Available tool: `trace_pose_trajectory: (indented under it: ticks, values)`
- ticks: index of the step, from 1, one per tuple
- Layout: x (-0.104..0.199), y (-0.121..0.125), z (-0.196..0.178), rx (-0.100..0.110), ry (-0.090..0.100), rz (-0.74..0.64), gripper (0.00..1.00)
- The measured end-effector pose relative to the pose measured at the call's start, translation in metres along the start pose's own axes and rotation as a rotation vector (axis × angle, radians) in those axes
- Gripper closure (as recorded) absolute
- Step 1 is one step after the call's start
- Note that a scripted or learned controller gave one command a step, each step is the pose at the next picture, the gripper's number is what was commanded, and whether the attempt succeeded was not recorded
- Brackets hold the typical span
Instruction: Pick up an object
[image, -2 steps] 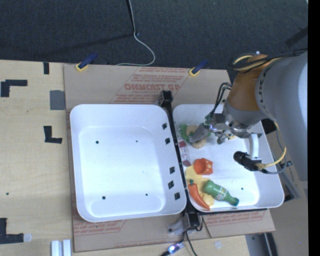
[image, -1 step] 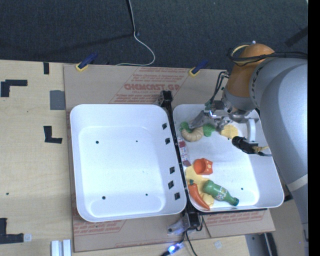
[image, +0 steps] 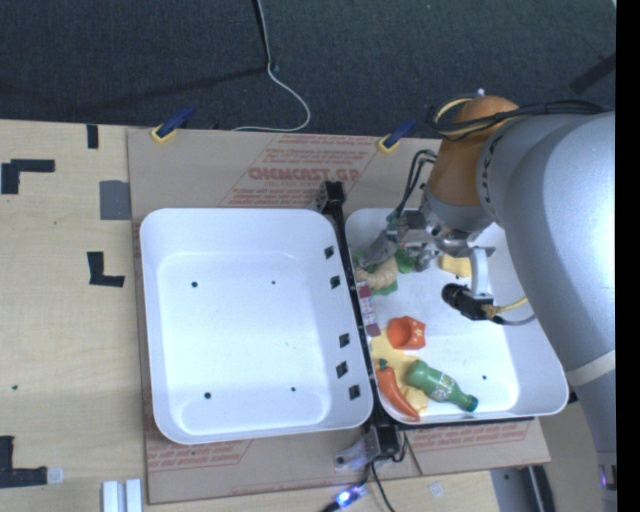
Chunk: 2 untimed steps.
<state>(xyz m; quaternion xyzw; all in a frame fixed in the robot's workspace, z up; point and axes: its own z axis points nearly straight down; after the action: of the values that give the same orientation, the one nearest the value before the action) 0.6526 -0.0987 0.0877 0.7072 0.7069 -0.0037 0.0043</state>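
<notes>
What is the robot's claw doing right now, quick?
Gripper: low in the right bin, at its far end among small objects; whether it is open, shut or holding anything cannot be told.

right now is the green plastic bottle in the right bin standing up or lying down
Lying down: the green plastic bottle rests on its side on the floor of the right white bin, its neck pointing toward the near rim.
</notes>
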Motion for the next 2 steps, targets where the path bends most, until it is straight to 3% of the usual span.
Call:
trace_pose_trajectory:
  ticks: [1,2]
  values:
    - [0.004,0.002,-0.012,-0.002,0.012,-0.001,1.00]
    - [0.036,-0.065,-0.102,0.002,0.013,-0.003,1.00]
